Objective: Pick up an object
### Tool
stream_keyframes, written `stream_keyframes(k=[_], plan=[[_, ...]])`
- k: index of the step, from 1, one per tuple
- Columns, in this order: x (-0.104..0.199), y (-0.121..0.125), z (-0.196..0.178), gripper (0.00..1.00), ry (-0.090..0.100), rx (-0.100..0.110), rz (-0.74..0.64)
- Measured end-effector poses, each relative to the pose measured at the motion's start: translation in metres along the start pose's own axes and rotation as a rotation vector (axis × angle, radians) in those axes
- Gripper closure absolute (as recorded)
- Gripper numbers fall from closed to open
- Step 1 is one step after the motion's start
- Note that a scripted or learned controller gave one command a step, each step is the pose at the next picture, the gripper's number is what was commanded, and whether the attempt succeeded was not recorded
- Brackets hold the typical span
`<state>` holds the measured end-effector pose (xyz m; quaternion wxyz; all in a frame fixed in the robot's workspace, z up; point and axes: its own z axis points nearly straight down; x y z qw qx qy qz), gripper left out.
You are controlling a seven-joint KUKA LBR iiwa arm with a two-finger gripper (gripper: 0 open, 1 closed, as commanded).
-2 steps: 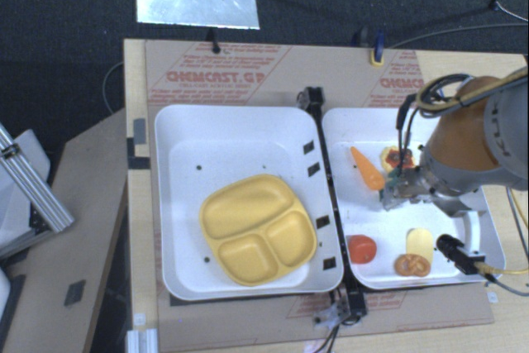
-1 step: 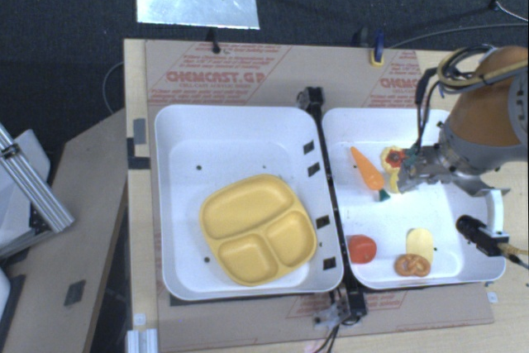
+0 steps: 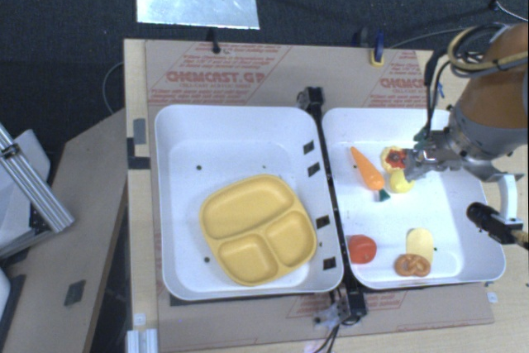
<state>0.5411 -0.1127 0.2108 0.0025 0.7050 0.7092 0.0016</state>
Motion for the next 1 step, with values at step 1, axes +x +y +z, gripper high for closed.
stream_keyframes(k=[1], plan=[[-0.0002, 0.0017, -0.0401, 1.0, 0.0, 0.0, 0.0]])
